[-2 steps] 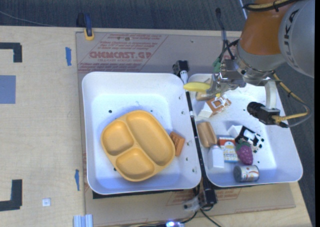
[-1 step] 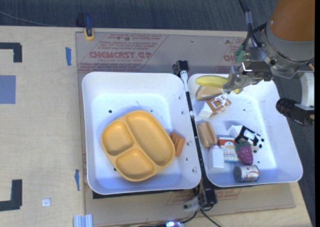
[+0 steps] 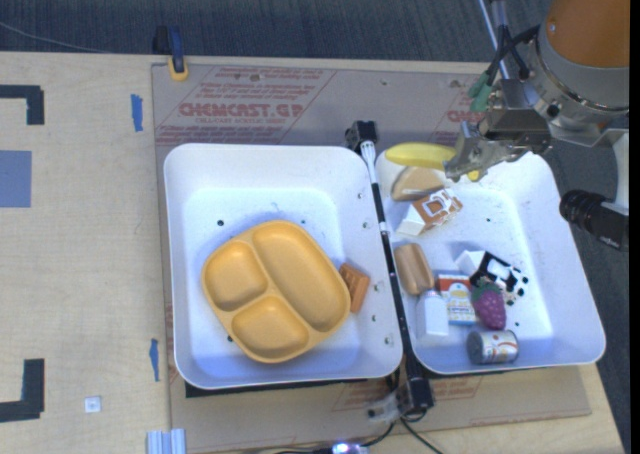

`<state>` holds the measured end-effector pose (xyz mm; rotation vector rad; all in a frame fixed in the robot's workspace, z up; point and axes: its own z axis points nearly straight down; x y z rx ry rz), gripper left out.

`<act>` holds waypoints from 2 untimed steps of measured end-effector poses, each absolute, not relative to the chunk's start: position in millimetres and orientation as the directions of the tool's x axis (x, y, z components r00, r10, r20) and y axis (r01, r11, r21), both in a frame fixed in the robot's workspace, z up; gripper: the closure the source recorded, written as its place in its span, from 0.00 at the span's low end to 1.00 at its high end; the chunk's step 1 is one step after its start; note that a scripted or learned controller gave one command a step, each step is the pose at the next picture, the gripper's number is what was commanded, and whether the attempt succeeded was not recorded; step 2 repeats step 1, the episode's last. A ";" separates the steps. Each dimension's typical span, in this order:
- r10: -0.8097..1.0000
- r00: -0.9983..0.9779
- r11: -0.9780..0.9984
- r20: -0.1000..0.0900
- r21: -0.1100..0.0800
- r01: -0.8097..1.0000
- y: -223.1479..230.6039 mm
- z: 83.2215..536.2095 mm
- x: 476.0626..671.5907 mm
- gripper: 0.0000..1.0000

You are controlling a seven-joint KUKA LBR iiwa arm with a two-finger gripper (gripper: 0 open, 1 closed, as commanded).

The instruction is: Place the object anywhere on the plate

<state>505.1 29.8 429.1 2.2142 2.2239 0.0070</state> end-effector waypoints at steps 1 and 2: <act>1.000 -0.003 0.003 0.000 0.005 1.000 29.7 428.9 505.0 0.00; 1.000 -0.003 0.003 0.000 0.005 1.000 29.7 428.9 505.0 0.00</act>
